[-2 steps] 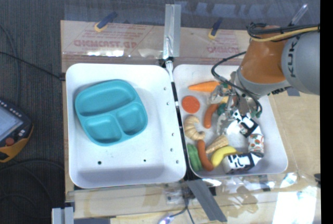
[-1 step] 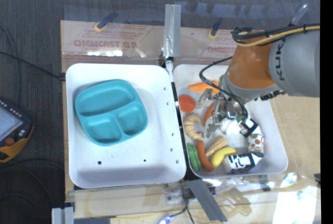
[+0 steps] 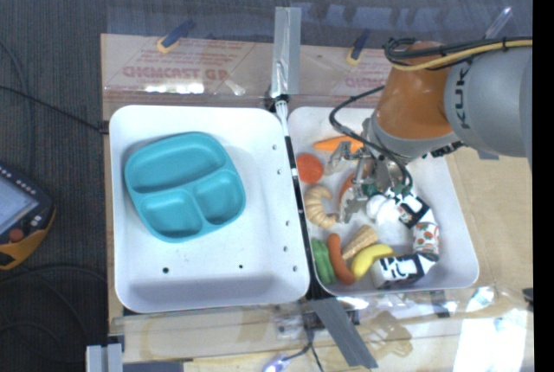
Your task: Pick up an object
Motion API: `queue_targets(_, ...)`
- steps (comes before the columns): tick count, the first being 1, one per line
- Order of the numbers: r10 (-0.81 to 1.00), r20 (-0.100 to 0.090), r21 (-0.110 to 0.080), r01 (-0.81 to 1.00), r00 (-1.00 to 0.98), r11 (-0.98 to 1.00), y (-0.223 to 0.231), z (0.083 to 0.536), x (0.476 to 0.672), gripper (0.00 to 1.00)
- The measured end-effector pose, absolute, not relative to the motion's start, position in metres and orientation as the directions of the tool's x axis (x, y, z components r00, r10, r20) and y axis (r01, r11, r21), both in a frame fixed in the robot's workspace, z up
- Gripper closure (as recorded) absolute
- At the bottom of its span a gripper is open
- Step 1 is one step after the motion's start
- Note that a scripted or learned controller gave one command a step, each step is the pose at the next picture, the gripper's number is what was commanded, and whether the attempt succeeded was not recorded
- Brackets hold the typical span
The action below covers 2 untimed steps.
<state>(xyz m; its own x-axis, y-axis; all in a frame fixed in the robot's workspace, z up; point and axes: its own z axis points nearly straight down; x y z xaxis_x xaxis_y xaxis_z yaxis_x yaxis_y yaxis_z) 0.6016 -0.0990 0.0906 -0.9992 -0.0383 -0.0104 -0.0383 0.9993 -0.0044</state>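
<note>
Currently: gripper (image 3: 362, 189) low in right bin (image 3: 459, 223), among toy foods | fingers look spread, grasping nothing I can see | nearest: croissant (image 3: 318, 204), white piece (image 3: 379, 208) | left bin (image 3: 260, 275) holds 1 teal divided tray (image 3: 183, 185) | pick not yet done, grasp and lift remain
</note>
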Motion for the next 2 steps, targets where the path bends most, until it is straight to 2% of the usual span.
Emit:
queue_targets(1,0.041,-0.019,-0.001,0.041,-0.999,0.999,-0.096,0.091,0.59,0.0)
queue_targets(2,0.636,-0.014,0.009,0.636,-0.772,0.772,-0.102,0.091,0.568,0.0)
